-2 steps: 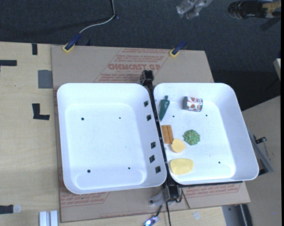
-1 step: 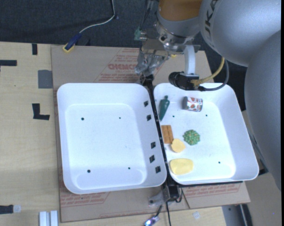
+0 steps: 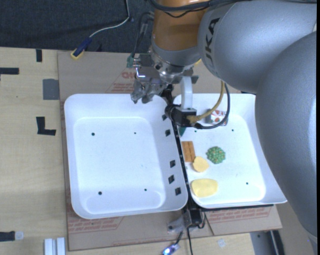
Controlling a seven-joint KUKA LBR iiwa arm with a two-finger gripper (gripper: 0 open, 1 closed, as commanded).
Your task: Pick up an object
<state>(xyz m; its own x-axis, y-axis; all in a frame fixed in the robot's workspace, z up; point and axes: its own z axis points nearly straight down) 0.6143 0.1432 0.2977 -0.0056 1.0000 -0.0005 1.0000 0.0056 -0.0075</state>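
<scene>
camera view: gripper [image 3: 144, 94] hangs at the far rim of the left bin [image 3: 69, 142], near its far right corner, just left of the wall shared with the right bin [image 3: 239, 163]. jaw state: can't tell, the tip is dark and cluttered against the rim. the grey arm with its orange band comes in from the upper right and covers the right bin's far right corner.

pickable objects all sit in the right bin, in its left half, well apart from the gripper:
- orange-brown rectangular block [image 3: 188, 151], flat, lying along the shared wall
- small yellow-orange lump [image 3: 200, 164], at the block's near end, touching or almost touching it
- green bumpy ball [image 3: 216, 154], just right of the block, close to the small lump
- larger pale yellow lump [image 3: 204, 187], nearest the camera, near the bin's front left corner
- red-and-white item [image 3: 217, 118] at the far side, partly hidden by robot hardware, can't identify it

both bins rest on a cardboard sheet [image 3: 91, 68] on the wooden bench [image 3: 22, 158].
</scene>
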